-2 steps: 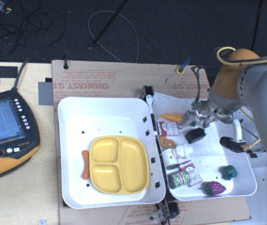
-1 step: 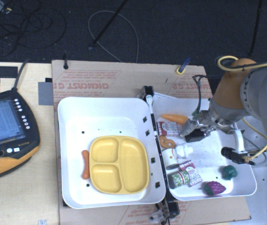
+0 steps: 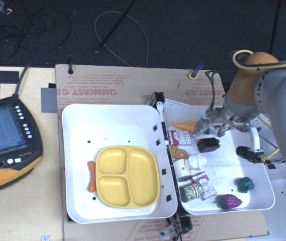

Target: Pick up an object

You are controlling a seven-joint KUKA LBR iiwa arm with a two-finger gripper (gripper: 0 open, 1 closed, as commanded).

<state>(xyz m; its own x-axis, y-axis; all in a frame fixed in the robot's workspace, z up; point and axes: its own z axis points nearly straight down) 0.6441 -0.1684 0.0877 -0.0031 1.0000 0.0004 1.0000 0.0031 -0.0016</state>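
My gripper [image 3: 212, 127] hangs over the upper middle of the right bin [image 3: 263, 197], on the grey arm that reaches in from the right. Just left of it lies an orange carrot [image 3: 184, 126]. A small black block [image 3: 208, 144] sits directly below it in the view; I cannot tell whether the two touch. Further down the bin lie a brown pretzel-like piece [image 3: 179, 152], a white object [image 3: 197, 161], a green-and-red can [image 3: 193, 191], purple grapes [image 3: 229, 201] and a green toy [image 3: 245, 184].
The left bin [image 3: 82, 119] holds a yellow divided plate [image 3: 127, 176] with an orange sausage [image 3: 91, 175] beside its left edge. A red-and-white packet [image 3: 176, 136] lies by the bins' shared wall. A control pendant [image 3: 7, 142] rests on the bench at far left.
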